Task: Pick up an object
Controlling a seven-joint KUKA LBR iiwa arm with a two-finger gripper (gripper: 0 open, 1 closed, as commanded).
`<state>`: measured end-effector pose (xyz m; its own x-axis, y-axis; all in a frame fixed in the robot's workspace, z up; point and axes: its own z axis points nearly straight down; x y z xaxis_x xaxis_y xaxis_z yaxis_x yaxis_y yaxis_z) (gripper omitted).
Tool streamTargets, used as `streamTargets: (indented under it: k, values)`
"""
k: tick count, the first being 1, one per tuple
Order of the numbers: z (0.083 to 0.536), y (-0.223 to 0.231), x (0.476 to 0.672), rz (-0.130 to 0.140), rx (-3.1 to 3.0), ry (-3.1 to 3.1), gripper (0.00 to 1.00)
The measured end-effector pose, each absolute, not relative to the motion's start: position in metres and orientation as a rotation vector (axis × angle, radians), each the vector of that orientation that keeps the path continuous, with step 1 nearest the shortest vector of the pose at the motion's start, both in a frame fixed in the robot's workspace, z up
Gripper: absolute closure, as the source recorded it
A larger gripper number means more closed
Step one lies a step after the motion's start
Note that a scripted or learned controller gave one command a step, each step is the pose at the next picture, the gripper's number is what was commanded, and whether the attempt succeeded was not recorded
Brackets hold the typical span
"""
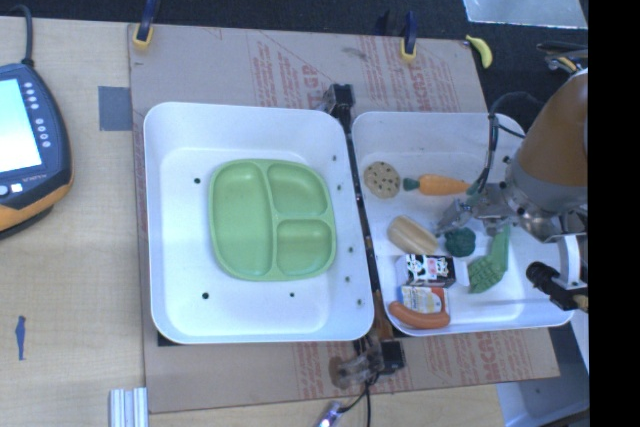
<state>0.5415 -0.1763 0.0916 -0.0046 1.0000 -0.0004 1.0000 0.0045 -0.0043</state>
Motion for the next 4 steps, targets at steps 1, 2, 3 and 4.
streamTargets:
  k: [1, 2, 3, 4]
  values:
    - [0.102, -0.177, 0.542, 0.008, -2.210, -2.228, 1.00]
    - [0.102, -0.177, 0.542, 0.008, -2.210, -2.228, 0.00]
    - [0.099, -0.132, 0.585, 0.005, -2.212, -2.228, 0.00]
    - [0.094, -0.129, 0.481, -0.012, -2.220, -2.243, 0.00]
